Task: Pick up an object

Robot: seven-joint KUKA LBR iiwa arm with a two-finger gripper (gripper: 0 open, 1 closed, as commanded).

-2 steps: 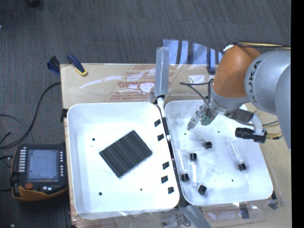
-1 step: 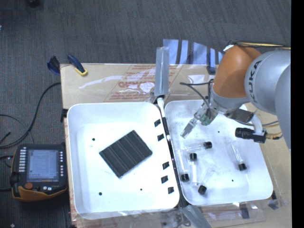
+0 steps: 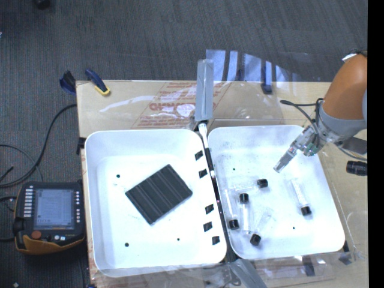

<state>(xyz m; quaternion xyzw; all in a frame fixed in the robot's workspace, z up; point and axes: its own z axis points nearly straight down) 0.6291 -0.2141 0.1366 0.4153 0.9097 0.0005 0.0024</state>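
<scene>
The hand (image 3: 284,162) hangs over the right bin (image 3: 336,224) above clear vials (image 3: 299,195); its grip state is too blurred to tell.

Clear black-capped vials (image 3: 299,197) in right bin (image 3: 336,221)

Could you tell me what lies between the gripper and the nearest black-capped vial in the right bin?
In the camera view, only bare white bin floor separates the gripper from the nearest black-capped vial.
</scene>
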